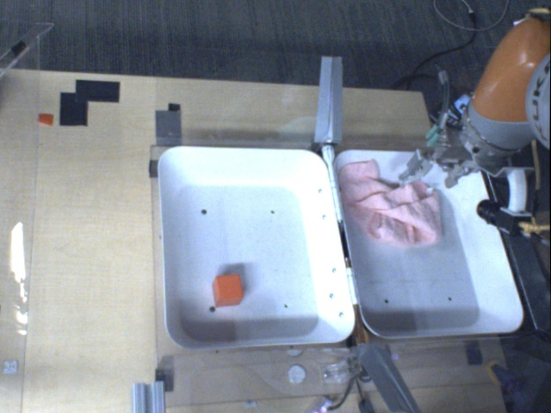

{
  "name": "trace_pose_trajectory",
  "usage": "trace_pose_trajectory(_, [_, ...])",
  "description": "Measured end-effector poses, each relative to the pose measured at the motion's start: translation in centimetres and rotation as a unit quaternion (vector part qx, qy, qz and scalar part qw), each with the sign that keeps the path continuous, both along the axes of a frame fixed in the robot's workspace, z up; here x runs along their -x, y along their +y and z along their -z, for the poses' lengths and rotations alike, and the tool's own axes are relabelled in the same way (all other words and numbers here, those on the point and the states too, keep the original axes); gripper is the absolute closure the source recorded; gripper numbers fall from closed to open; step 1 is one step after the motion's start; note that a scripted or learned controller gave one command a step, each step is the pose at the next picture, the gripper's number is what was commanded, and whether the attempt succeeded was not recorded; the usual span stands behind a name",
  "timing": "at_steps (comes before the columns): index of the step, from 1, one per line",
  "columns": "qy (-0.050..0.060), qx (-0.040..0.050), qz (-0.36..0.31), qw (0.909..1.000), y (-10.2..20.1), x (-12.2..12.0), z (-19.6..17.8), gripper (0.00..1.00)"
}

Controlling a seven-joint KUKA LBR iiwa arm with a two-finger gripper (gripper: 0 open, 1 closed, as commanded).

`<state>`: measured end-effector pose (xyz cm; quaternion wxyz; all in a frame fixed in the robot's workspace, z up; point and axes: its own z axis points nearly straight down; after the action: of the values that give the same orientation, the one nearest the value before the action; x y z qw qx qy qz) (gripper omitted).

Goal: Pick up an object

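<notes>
A crumpled pink cloth (386, 206) lies in the far half of the right bin (491, 299), close to the divider. My gripper (429, 177) hangs over the cloth's far right edge, its two fingers spread open with nothing between them. A small orange cube (228, 290) rests in the near part of the left bin (258, 179), far from the gripper.
A grey metal post (328, 101) stands at the far end of the seam between the bins. Black blocks (84, 99) and a small orange piece (46, 120) lie on the wooden bench at the far left, outside the bins.
</notes>
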<state>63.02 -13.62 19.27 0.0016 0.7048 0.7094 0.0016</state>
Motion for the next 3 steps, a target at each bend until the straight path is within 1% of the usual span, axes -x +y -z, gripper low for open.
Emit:
trace_pose_trajectory(1, [-0.003,0.0006,0.067,0.9977,1.9,1.8,-10.4,0.0])
trace_pose_trajectory(2, [0.001,0.0002,0.086,0.9963,-1.3,-1.0,0.4,0.0])
trace_pose_trajectory(3, [-0.003,0.0008,0.045,0.999,-4.2,-2.8,10.5,0.0])
